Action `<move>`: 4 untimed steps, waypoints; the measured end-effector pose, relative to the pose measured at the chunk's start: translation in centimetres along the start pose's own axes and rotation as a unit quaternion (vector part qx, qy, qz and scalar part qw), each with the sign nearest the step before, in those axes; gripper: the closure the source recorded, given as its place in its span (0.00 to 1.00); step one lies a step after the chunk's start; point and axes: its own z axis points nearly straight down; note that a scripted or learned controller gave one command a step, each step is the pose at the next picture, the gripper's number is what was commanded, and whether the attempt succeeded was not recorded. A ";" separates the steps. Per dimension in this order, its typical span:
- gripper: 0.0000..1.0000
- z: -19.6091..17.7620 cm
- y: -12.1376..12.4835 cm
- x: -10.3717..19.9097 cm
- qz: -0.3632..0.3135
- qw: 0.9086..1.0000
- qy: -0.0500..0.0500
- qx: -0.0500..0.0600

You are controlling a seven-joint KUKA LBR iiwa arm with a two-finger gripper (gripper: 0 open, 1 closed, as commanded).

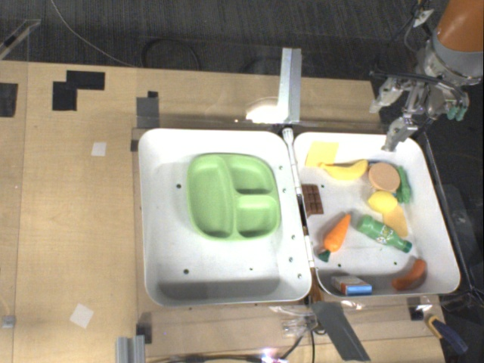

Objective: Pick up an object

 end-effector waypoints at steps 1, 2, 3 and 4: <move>0.00 11.4 -0.5 4.1 0.044 0.999 0.005 -0.001; 0.00 19.5 1.0 10.6 0.169 0.986 -0.002 0.000; 0.00 16.1 -6.4 7.6 0.174 0.985 -0.001 0.001; 0.00 17.9 -6.8 6.6 0.206 0.978 -0.017 0.000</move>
